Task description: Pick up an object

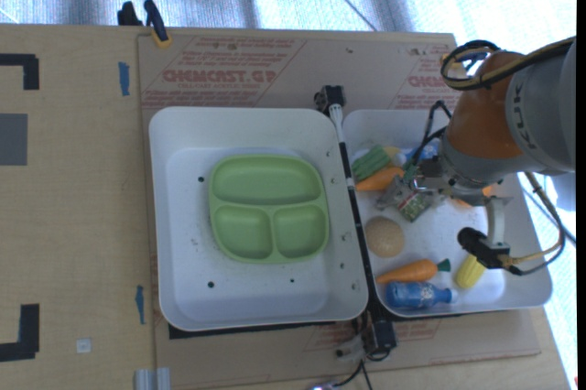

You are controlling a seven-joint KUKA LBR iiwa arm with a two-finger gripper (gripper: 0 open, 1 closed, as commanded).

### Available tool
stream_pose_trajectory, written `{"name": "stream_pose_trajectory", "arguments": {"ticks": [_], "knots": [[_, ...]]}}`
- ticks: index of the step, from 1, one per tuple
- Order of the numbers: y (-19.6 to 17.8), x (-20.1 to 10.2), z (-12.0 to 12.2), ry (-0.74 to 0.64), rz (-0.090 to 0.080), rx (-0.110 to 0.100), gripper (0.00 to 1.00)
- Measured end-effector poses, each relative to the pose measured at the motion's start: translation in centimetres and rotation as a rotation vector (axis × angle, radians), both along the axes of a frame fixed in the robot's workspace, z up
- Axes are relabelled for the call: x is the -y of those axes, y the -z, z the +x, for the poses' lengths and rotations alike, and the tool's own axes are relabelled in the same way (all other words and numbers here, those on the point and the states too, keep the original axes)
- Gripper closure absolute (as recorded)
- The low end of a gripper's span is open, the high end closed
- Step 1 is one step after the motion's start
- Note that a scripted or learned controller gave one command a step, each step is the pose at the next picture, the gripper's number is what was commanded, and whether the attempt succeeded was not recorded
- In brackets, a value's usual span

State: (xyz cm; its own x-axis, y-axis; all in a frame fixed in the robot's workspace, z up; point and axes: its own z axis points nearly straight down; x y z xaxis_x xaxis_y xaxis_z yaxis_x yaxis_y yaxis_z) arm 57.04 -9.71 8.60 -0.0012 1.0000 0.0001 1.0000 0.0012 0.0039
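Arm (522,118) reaching in over the right bin (536,287), while the left bin (174,196) carries a green divided plate (267,207). Gripper (409,193) is down among the toys at the bin's upper left; no telling from here what its tips are doing. Candidates are crowded: a round tan bun (385,237) just below it, an orange carrot (409,271), a blue bottle (417,294), yellow corn (470,270), a green piece (371,163). The risk, I'd say, is that clutter: a tip lands on a neighbour and nudges things aside.
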Motion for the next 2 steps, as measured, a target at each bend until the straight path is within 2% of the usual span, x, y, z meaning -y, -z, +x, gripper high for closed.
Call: {"name": "stream_pose_trajectory", "arguments": {"ticks": [1, 2], "knots": [[-1.1, 0.0, 0.1, 0.001, -0.001, 0.005, 1.00], [-12.0, -3.1, -3.4, 0.000, 0.000, -0.003, 1.00]]}}
